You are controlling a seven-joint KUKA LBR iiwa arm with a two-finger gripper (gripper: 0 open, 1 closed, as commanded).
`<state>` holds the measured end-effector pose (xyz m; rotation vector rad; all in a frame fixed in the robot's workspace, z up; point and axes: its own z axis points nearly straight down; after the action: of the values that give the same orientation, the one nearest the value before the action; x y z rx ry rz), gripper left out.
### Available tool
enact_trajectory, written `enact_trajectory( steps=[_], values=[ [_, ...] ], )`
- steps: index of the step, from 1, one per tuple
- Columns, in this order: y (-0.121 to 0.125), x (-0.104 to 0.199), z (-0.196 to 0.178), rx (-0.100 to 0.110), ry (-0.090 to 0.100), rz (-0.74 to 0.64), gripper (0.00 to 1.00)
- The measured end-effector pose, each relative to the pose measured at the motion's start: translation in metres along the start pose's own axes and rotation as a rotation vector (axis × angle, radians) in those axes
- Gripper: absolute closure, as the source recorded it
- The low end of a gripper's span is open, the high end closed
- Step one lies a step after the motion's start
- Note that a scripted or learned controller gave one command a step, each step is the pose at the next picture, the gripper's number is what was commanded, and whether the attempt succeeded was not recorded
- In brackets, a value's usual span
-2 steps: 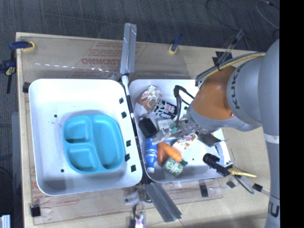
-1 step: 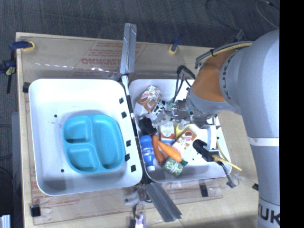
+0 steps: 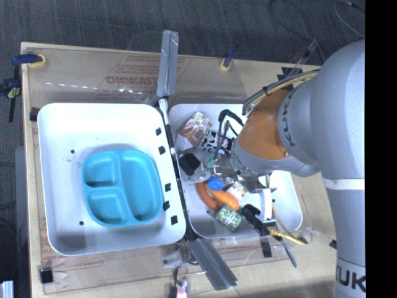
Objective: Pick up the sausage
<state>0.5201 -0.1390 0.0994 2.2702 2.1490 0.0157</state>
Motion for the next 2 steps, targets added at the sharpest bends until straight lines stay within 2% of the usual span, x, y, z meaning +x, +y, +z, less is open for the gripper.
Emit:
enact_trajectory(
  steps=[1, 2],
  values=[
    [-0.003, -0.024, 0.002, 0.006, 0.005, -0.222, 0.0],
    [-0.02, 0.006, 0.002, 0.003, -0.002, -0.355, 0.0]
  ],
)
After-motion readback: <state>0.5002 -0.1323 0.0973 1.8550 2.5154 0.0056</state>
